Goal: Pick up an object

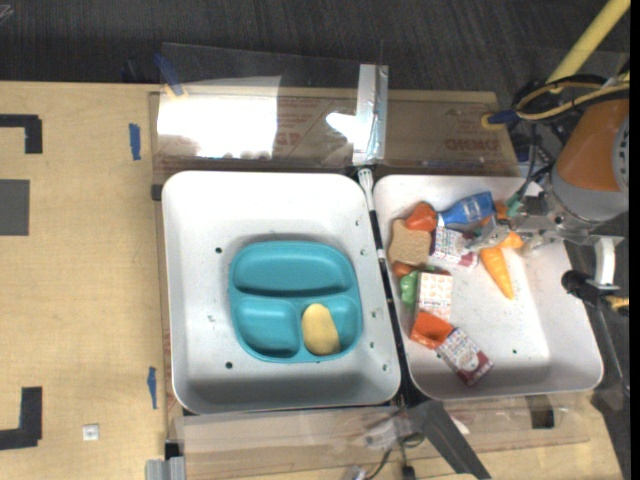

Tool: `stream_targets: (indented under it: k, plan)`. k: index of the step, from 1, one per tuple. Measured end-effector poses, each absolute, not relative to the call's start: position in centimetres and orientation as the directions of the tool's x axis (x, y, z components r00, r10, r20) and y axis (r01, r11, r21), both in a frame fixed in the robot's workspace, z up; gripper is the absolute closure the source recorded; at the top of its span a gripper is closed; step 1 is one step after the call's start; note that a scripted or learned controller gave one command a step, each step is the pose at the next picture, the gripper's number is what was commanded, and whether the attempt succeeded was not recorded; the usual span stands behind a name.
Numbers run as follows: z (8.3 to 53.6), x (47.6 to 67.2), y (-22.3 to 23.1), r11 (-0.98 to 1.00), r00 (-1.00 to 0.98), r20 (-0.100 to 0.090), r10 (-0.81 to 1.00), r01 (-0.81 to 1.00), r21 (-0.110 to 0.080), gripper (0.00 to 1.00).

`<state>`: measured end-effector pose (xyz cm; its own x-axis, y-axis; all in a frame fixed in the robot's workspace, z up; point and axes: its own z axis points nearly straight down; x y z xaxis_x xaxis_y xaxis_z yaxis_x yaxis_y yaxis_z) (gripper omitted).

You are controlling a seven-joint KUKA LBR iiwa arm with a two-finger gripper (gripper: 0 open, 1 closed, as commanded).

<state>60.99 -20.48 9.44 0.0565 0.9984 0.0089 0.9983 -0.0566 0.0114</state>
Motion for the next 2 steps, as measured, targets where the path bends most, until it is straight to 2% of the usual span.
stream_targets:
  k: [1,2]
  plan:
    - [10.7,61.2,-20.6,-0.054,0.054,0.000,0.999,0.998,0.020,1.00]
    - [17.7,62.3,-15.3,-0.115,0.115,0.001,0.993,0.993,0.009,1.00]
